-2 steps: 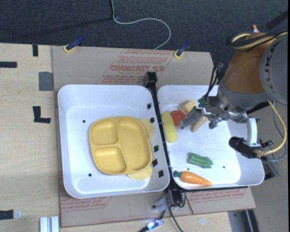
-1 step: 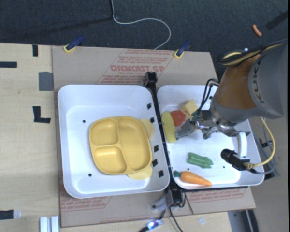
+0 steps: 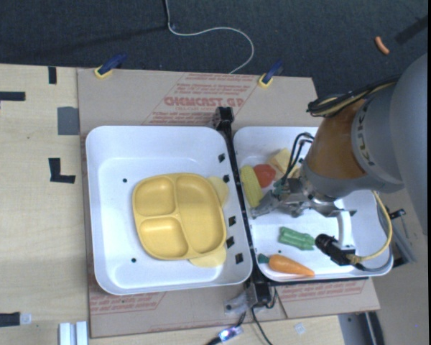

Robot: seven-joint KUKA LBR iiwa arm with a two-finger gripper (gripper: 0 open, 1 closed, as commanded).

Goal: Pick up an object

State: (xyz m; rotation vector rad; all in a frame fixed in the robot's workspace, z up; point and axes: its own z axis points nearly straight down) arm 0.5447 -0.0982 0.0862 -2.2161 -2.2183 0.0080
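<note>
The right bin holds several toy foods: a yellow-green piece, a red piece, a pale yellow wedge, a green piece and an orange carrot near the front wall. My gripper is low in this bin, just right of the yellow-green and red pieces and above the green piece. The wrist and cables cover its tips, so nothing shows between them.
The left bin holds a yellow divided plate with a pale piece under its front edge. A black divider separates the bins. The arm's grey and orange body overhangs the right bin's right half.
</note>
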